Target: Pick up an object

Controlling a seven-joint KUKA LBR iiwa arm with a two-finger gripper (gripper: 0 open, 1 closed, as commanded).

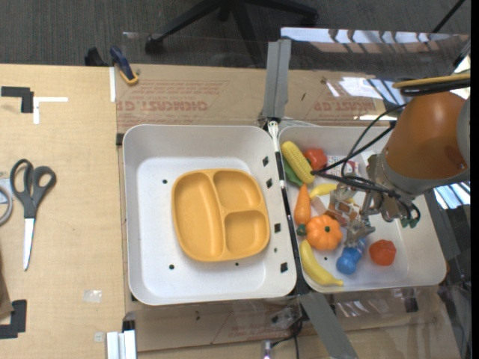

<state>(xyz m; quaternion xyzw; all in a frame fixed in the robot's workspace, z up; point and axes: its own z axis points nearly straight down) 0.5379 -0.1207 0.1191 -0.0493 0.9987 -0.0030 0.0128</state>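
**Gripper low over toy-food bin, grip state unreadable**

Gripper (pixel 358 226) hangs down into the right bin (pixel 423 275), tangled visually w/ cables and metal parts. Can't tell whether it is spread or closed, and nothing is clearly seen clamped in it. Arm comes in from the right, w/ its orange band bulking over the bin's far corner.

Key relation: closest candidate looks to be the blue object (pixel 348 260), just beside the gripper tip on the near-left side. It may be touching, can't confirm. Its long axis runs roughly diagonal, near-left to far-right. The pumpkin (pixel 324 232) sits just left of the tip, round, so no preferred grasp axis. The red object (pixel 382 252) lies near, to the near-right. Judgement: a short drop or nudge toward the blue object is the cheapest pick. The clutter is tight, so a neighbour could get bumped.

Other items along the bin's left side:
- corn (pixel 297 163)
- carrot (pixel 301 204), upright-ish in frame
- banana (pixel 318 266), along the near-left corner

Left bin (pixel 150 200) holds a yellow divided plate (pixel 221 214), well apart from the gripper.

Writing: red print on the cardboard (pixel 187 99) behind the bins reads upside down and mirrored-looking, not legible enough to quote. No brand seen on the toys.
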